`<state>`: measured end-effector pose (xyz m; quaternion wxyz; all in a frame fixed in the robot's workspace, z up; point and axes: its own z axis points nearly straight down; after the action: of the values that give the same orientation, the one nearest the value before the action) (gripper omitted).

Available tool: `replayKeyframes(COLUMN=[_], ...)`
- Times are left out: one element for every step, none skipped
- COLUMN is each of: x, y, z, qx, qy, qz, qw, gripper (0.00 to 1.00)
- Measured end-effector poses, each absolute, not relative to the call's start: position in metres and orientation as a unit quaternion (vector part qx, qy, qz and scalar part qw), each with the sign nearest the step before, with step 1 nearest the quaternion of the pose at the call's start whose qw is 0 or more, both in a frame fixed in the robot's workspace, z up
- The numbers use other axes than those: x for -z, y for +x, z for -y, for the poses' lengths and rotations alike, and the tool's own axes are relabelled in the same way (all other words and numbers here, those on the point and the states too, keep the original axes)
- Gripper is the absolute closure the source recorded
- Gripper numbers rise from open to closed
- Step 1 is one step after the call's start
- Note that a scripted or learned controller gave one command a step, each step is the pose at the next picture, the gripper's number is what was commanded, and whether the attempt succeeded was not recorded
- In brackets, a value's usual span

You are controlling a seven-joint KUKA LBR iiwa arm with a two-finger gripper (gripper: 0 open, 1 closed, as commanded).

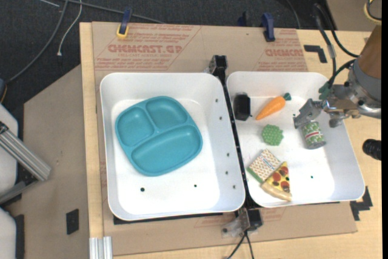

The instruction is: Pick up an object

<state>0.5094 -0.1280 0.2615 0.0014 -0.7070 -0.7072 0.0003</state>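
- I take the small can with the green-dotted label as my target; it lies in the right bin, near that bin's right wall, directly beneath the gripper.
- Its long axis runs roughly up-down in the view, tilted a little; it looks rigid, cylindrical and smooth.
- Whether the gripper is spread or closed, I cannot tell; grey hardware hides the tips.
- Further left sit a carrot, tapered and orange, a knobbly green ball, a black block, and a toy pizza slice touching a patterned square.
- The left bin holds a teal compartment plate, glossy plastic.
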Motion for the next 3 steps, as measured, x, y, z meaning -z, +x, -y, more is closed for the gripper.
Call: replayKeyframes(x=[-0.262,-0.222,-0.178], y=[0.51,0.508,0.503], z=[0.128,0.131,0.128], qx=[0.0,0.0,-0.0013], qy=[-0.707,-0.707,-0.707], qz=[0.707,0.707,0.707], qw=[0.001,0.001,0.003], gripper=[0.0,0.0,0.0])
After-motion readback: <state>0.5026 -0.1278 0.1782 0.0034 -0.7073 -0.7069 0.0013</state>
